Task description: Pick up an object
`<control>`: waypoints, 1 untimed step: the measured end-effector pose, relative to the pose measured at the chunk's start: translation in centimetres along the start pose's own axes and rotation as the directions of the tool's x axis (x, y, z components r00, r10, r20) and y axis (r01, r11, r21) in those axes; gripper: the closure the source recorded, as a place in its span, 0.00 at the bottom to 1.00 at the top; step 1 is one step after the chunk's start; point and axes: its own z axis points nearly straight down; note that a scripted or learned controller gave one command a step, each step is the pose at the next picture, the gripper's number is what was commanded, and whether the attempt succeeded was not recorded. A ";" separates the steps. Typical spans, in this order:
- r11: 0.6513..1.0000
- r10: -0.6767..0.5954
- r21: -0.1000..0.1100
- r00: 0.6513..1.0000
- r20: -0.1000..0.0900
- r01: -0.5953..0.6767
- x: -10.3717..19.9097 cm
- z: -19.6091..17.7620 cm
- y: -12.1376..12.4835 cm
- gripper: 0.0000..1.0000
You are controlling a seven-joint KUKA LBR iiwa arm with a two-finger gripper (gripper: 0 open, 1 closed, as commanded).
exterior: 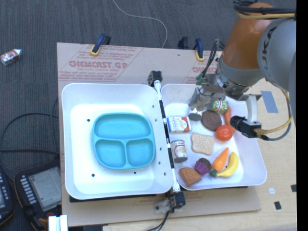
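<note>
In right bin [255, 174]: hand [204, 99] low, grip unreadable; carrot [221, 159] apparently points upper right.

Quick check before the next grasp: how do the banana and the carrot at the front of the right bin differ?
The banana is yellow and curved; the carrot is orange, straight and tapered, with a green tip at its lower end. The banana looks longer and lies nearer the bin's right wall, while the carrot sits on its left, next to the purple piece. Both are toy foods lying flat, touching each other.
</note>
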 end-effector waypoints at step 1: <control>1.000 0.000 0.002 1.000 0.001 0.000 0.0 0.1 0.0 0.00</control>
